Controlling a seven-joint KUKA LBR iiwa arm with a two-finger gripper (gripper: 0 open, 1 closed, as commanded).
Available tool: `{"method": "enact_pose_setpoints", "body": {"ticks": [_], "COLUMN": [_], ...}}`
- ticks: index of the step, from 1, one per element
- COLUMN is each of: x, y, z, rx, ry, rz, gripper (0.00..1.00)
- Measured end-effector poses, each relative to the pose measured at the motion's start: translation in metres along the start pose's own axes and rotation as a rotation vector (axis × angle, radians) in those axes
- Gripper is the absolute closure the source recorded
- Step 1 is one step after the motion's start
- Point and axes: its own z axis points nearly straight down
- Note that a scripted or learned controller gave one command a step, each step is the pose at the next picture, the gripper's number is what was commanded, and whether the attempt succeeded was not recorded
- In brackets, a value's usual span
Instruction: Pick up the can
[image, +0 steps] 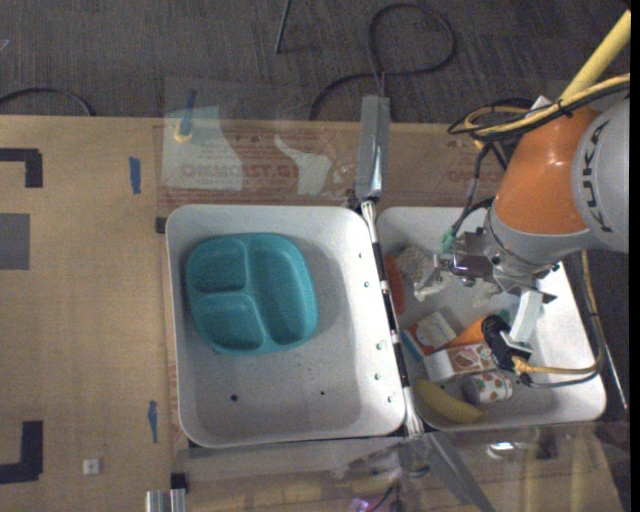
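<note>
Arm (560, 190): grey with an orange band, reaching in from the right and hanging over the far part of the right bin.
Gripper (445, 272): low over the right bin's far left area, just beside a brownish packet; whether its fingers are apart or together cannot be told from this slant.
Can (490, 388): lying on its side in the near part of the right bin, its label red and white, touching or nearly touching the banana; it is well apart from the gripper.
Banana (447, 403): yellow, at the near left corner of the right bin.
Box (452, 355): orange and white carton, possibly a snack box, between the gripper and the can.
Brownish packet (408, 268): against the right bin's left wall, far side.
Right bin (580, 400): white, shallow, crowded with the small items.
Left bin (290, 400): white, holding a teal plate.
Teal plate (250, 290): three compartments, lying flat in the far left part of the left bin.
</note>
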Motion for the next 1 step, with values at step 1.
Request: {"method": "enact_pose_setpoints", "body": {"ticks": [1], "x": [-0.0811], "y": [-0.0602], "z": [-0.0639], "rx": [-0.002], "ry": [-0.001], "rz": [-0.063], "gripper": [0.0]}}
